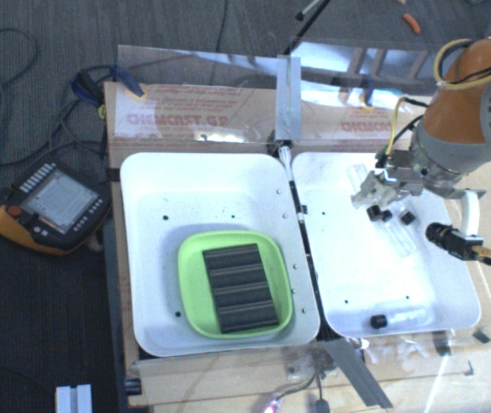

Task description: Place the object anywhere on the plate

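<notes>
- A dark, ribbed, rectangular block (241, 287) lies on the square green plate (189, 269).
- Right of the plate, the gripper (393, 212) hangs with fingers apart, gripping nothing.

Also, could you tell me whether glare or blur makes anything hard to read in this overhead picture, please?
In the camera view, strong glare off the clear sheet behind the bins washes out that strip; the white right bin is bright, so the clear marker at its near edge barely stands out; the gripper is slightly soft; the green plate and the dark ridged block on it read crisply.
</notes>
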Robot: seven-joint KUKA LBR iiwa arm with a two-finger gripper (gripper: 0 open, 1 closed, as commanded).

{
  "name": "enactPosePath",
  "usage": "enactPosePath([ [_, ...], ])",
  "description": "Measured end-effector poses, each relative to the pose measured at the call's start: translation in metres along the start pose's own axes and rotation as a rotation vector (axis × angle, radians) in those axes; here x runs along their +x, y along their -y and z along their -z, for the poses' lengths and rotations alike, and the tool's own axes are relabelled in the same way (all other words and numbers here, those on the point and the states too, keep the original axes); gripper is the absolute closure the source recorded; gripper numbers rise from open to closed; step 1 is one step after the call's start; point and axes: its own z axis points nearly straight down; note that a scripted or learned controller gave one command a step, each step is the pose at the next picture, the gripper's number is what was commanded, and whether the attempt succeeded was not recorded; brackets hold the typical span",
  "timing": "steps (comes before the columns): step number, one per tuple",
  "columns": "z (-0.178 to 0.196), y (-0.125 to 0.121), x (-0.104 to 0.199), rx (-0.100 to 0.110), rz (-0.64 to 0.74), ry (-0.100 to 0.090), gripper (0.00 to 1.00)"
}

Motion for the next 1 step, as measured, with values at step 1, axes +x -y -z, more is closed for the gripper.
enactPosePath([
  [1,0.0000,0.0000,0.0000,0.000,0.000,0.000,0.00],
])
